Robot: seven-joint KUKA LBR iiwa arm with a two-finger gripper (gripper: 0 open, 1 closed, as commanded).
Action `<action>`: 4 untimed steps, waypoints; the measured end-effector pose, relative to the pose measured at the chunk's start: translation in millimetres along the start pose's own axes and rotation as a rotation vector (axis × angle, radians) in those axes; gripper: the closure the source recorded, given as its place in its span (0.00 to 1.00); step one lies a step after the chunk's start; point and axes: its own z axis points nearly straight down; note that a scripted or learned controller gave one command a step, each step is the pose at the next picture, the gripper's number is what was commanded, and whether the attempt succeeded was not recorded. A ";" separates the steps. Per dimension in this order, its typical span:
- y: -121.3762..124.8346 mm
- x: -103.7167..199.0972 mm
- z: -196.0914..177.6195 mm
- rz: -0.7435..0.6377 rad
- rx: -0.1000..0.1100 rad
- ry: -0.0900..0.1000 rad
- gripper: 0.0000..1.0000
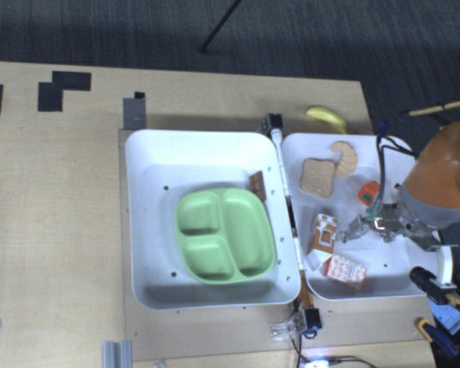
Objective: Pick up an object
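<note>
A glossy green plastic tray [225, 234] sits in a smooth white plastic bin [149, 175] on a matt, pale wood desk [54, 228].

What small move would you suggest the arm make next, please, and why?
Probably a short descent with a slight shift left: the end effector hovers in the right white bin beside the small orange-and-white carton, with nothing visibly between its fingers, so that carton looks like the nearest pick.

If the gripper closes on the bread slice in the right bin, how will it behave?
The bread slice lies flat against the right bin floor, so fingers may struggle to get under it. It looks thin and light, likely sliding when pushed. Being flat, it shouldn't roll.
</note>
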 end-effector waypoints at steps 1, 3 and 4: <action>1.9 0.0 -11.3 -0.001 -0.005 -0.001 1.00; -19.1 51.8 7.4 0.009 -0.017 -0.015 0.00; -17.5 56.0 -2.3 0.004 -0.018 -0.008 1.00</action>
